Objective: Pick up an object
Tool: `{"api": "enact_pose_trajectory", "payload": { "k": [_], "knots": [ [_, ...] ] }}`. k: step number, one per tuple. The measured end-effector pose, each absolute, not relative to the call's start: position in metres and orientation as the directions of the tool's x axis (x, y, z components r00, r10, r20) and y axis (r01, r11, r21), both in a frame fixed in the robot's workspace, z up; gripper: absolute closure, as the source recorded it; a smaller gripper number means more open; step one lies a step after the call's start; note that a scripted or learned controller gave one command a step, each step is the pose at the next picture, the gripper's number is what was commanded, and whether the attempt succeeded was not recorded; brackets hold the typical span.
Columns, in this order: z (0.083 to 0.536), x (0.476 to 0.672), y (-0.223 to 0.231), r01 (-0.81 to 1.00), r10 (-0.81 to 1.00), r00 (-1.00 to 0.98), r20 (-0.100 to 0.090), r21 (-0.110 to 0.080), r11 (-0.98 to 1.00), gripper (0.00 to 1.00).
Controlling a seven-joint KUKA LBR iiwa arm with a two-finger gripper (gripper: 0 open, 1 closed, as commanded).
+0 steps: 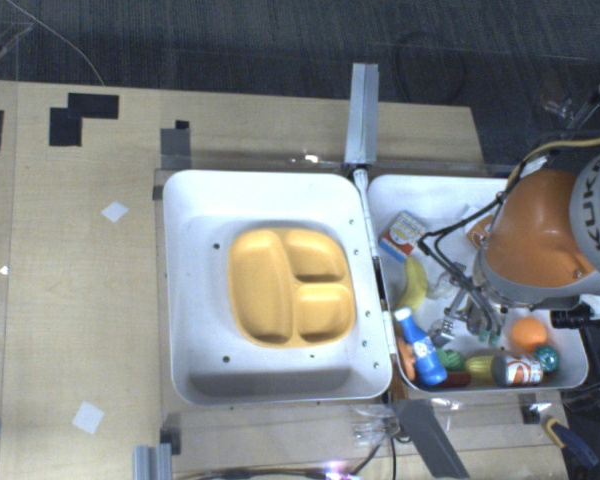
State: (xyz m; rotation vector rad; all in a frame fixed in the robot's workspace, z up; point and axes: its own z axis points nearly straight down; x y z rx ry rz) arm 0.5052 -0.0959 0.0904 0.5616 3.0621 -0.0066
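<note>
Gripper (467,313): above right bin (450,196); finger state cannot be told.
Banana (416,281): long axis runs near–far, just left of gripper.

Over on the left, a white bin (185,268) carries a yellow sectioned tray (288,286), sitting flat near its middle. The wooden bench (70,298) spreads out beyond, with black patches (80,116) at its far corner. A grey metal post (362,113) stands between the bins' far ends.
</note>
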Motion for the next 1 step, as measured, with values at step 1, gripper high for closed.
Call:
{"api": "enact_pose_trajectory", "payload": {
  "k": [1],
  "knots": [
    [0.0897, 0.5010, -0.1694, 0.139, 0.139, -0.990, -0.021, -0.001, 0.990, 0.00]
  ]
}}
